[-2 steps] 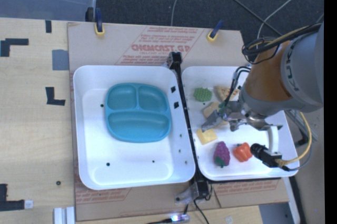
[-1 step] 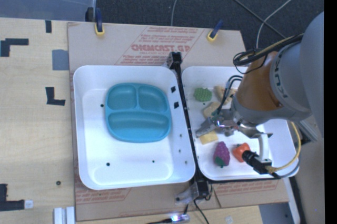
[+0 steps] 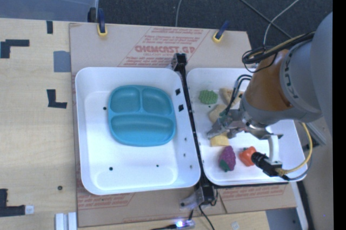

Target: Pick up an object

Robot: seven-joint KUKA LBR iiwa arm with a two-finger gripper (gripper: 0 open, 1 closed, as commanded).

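— Yellow, that lump (image 3: 219, 141) just under the hand (image 3: 223, 125); is that what it is going for?

— Likely. The hand sits low in the right bin (image 3: 289, 172), near the bin's left wall, and the yellow piece lies just beside its tip on the side toward the camera. Nothing else is as close.

— Does it have hold of anything?

— I cannot tell. The wrist and the orange band (image 3: 263, 89) cover most of the hand from above, and what shows at the tip is a dark tangle (too small to read as spread or pinched). I see nothing clearly gripped.

— What else is in reach?

— A green knobbly piece (image 3: 207, 96) sits farther back near the divider, a pale tan piece (image 3: 217, 112) lies between it and the hand, and another pale one (image 3: 226, 94) is tucked by the arm. Toward the front are a purple piece (image 3: 227, 158) and, just to its right, an orange one (image 3: 247, 156), both a little apart from the hand.

— And the left bin (image 3: 89, 169)?

— It has a blue divided plate (image 3: 142, 115), well apart from the hand across the divider. The arm comes in from the right, so everything that matters is in the right bin.

— So the move turns on what?

— On that short gap. My guess is the yellow piece lies wider than deep, its long side running roughly left to right, so a small shift toward the front of the counter (image 3: 32, 132) should put the hand over it.
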